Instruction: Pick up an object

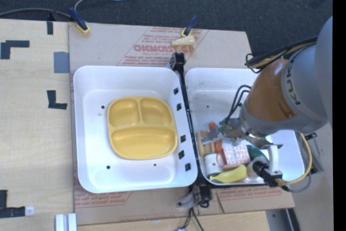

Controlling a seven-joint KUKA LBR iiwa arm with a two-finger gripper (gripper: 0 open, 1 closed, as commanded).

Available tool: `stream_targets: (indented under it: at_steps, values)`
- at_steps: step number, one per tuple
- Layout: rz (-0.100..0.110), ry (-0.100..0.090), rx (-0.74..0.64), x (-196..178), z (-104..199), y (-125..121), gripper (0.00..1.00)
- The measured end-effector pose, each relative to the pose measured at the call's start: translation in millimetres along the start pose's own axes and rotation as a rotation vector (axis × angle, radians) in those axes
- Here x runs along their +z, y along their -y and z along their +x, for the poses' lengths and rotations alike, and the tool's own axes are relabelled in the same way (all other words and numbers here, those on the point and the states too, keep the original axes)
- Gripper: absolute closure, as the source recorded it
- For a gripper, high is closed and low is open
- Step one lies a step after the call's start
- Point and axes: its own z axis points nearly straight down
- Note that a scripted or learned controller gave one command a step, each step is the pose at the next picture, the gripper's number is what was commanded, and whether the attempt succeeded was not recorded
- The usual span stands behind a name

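Banana-shaped yellow object [230, 174], lying at the near wall of the right bin [216, 89], heads the cluster from which we expect the pick to be made. Touching it on the far side are a red-and-white carton [236, 155] and, to the carton's left, a small white-and-orange container [212, 161]. Just beyond these we place the gripper [231, 133], low over the cluster and near the carton. The wrist overhangs it, so we cannot tell whether it is released or clenched, and we see nothing grasped.

We judge the step in hand to be the descent onto a target, with the lift not yet done. The next move calls for a grasp centred on one item, since the things lie packed together against the bin wall.

The arm [273, 97] reaches in from the right, its orange band above the wrist, bent downward into the bin. Across the divider, the left bin [92, 94] holds a yellow divided plate [142, 127], well apart from the gripper. Farther off, a cardboard sheet [157, 46] underlies both bins on the counter [27, 116], with two clamps [80, 23] at its far edge.
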Motion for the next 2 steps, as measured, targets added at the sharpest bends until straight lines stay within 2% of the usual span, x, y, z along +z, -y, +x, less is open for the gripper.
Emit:
stream_targets:
  at_steps: [1,2]
  values:
    - [-0.002,-0.012,-0.005,-13,5,-3,1.0]
    - [0.006,-0.002,-0.004,-169,61,22,1.0]
